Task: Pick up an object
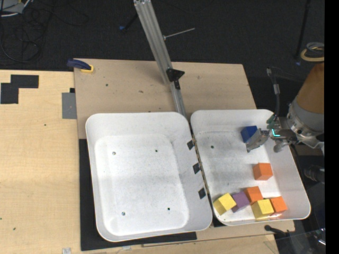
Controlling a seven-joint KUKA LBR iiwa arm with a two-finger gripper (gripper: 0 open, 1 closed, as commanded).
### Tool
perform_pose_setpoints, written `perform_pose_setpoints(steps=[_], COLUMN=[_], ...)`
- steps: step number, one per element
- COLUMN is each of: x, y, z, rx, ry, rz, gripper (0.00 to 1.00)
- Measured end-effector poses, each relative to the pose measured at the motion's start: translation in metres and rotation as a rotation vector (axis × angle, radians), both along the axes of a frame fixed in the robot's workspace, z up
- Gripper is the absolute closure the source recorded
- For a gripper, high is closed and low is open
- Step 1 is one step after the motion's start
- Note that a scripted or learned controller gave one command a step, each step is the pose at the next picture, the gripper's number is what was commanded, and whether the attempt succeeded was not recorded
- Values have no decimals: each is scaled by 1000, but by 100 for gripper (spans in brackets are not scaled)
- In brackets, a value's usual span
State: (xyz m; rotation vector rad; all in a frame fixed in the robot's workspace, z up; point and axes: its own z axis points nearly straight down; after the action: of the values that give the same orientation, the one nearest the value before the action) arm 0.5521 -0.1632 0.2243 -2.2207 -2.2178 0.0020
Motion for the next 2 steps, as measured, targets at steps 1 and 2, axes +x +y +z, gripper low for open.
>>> perform_pose_setpoints(steps=[1,2], x=[-6,0], y=[-6,-4], z=[-61,-102], rx=[1,-6], ry=[7,-16], rz=[1,-2], gripper=[0,0])
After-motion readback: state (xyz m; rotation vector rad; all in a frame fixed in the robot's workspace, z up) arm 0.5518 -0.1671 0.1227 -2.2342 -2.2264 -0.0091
